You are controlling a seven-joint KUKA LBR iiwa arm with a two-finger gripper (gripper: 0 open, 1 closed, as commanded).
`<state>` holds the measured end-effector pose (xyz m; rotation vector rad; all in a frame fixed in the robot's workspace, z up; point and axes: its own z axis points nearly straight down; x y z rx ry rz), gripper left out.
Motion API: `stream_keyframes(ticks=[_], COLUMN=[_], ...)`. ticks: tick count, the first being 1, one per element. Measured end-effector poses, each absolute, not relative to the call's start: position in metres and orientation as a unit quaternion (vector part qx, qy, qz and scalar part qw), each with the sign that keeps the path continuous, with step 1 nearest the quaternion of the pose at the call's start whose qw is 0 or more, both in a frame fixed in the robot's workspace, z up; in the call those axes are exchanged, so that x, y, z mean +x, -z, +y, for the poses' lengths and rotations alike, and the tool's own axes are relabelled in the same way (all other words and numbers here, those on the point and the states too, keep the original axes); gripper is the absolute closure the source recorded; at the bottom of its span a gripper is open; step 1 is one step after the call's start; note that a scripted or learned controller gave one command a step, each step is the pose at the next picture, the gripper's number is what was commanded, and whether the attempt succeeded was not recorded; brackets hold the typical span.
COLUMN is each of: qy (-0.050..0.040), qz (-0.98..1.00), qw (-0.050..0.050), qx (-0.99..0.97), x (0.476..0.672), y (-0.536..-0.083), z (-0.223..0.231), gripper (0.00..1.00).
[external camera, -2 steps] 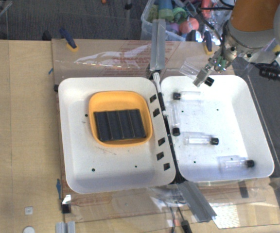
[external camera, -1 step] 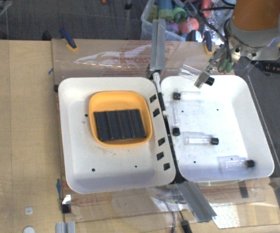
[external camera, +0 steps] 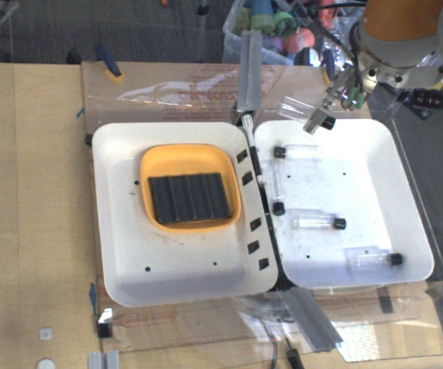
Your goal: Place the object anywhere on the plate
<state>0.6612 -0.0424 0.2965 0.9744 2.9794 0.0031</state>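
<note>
Overhead, the slanted view is showing two shallow white bins sitting side by side on a wooden bench [external camera: 29, 206]. The left bin [external camera: 118, 271] is holding an orange plate [external camera: 154, 160] near its middle. A dark ribbed block [external camera: 189, 198] is lying flat on that plate, well inside its rim, with its grooves running roughly away from the camera.

The right bin [external camera: 375, 167] is carrying four clear vials with black caps. One vial [external camera: 294, 152] is lying near the far left corner, and a second vial [external camera: 277, 194] is lying close along the left wall, cap toward the camera. A third vial [external camera: 319, 222] is resting near the middle with its cap pointing right. A fourth vial [external camera: 371, 258] is sitting near the front right corner. All four are lying apart from one another.

The grey arm with its orange band [external camera: 402, 6] is reaching in from the upper right. Its gripper [external camera: 319, 119] is hanging over the far edge of the right bin, angled down and to the left. Whether it is apart, together or clamped on anything cannot be told at this size and angle.

Beyond the bins, a clear tub of coloured items [external camera: 283, 6] is standing at the bench's far side.
</note>
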Motion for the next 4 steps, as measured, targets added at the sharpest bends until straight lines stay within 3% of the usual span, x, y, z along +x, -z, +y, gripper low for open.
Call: stream_keyframes(ticks=[2,3,4], qy=[-0.0009,-0.0007,-0.0006], qz=[0.982,0.989,0.995], qw=[0.003,0.004,0.004], qx=[0.19,0.146,0.098], x=[0.659,0.661,0.661], y=[-0.299,-0.327,-0.33], z=[-0.034,-0.072,-0.072], gripper=[1.0,1.0,1.0])
